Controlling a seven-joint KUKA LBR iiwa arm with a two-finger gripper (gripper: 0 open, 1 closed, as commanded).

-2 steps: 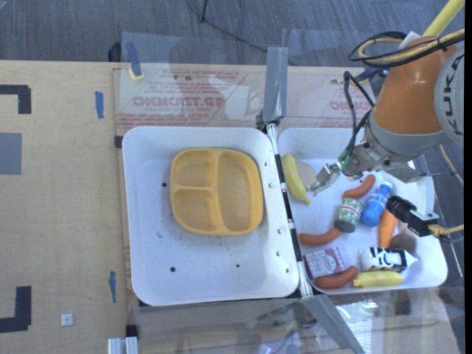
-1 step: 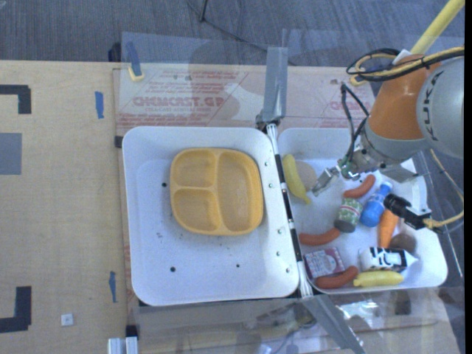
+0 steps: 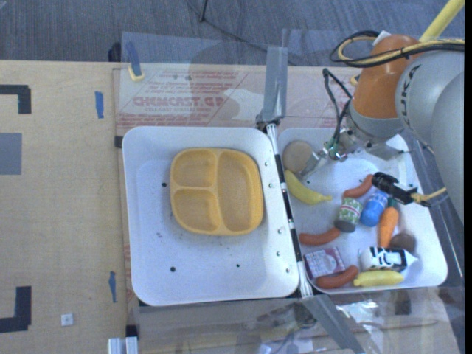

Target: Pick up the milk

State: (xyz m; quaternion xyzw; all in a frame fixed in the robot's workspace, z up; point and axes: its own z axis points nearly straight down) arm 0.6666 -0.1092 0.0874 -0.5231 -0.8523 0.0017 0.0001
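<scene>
Hanging over the far end of the right bin (image 3: 436, 265), gripper (image 3: 322, 157) near a brown round thing (image 3: 298, 153) and just above a banana (image 3: 304, 189); cannot tell how wide the claw stands, nothing seen gripped. Milk carton (image 3: 389, 257), black-and-white patterned, lying at the near right corner of that bin, well apart from the claw, beside a carrot (image 3: 387, 226) and touching a second banana (image 3: 378, 277). Yellow divided plate (image 3: 217, 190) in the left bin (image 3: 147, 271).

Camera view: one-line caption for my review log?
End effector poised in right bin's far corner near banana; milk sits at near edge.
</scene>
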